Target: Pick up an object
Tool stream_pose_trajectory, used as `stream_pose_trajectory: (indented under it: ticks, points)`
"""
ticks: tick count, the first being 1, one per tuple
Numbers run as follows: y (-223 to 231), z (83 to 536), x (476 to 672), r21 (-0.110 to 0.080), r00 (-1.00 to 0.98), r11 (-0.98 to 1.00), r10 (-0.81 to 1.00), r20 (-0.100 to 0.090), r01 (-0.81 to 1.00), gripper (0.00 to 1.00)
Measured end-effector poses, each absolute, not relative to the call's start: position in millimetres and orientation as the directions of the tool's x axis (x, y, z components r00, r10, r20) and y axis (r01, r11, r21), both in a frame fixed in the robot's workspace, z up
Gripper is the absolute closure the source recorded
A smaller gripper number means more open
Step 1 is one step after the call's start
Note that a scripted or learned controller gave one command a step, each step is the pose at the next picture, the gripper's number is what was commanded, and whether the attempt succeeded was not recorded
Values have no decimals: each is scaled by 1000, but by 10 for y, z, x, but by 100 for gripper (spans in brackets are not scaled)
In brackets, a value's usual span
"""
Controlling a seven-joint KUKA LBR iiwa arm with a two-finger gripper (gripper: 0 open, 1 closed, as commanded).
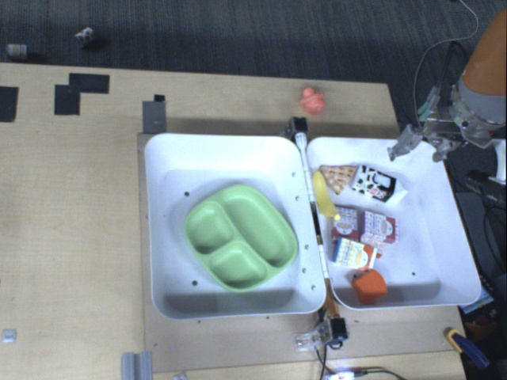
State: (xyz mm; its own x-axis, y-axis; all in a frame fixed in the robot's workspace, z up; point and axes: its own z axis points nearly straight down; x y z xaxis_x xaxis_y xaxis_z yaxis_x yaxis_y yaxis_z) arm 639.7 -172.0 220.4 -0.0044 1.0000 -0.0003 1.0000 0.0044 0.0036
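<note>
The right bin [444,212] holds several small items: a pizza-slice toy [339,176], a black-and-white packet [374,184], a yellow banana-like piece [323,196], a maroon packet [377,227], a blue-and-yellow pack [349,252] and an orange-red fruit [369,285]. My gripper [418,149] hangs over the far right corner of that bin, open, with nothing between its fingers. It is up and to the right of the black-and-white packet, apart from every item.
The left bin [166,172] holds a green divided plate [240,235]. A pink lump [313,100] lies on the bench behind the bins. A black rail [310,188] runs between the two bins. Cables hang at the far right.
</note>
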Motion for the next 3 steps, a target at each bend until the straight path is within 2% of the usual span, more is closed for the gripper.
stream_pose_trajectory:
  ticks: [1,2,3]
  points:
    - [-1626,1148,6711,18,-5,5,1000,-3,1000,0]
    - [-1342,992,6279,5,-4,4,1000,-1,1000,0]
    - [-975,863,5864,6,-3,3,1000,0,1000,0]
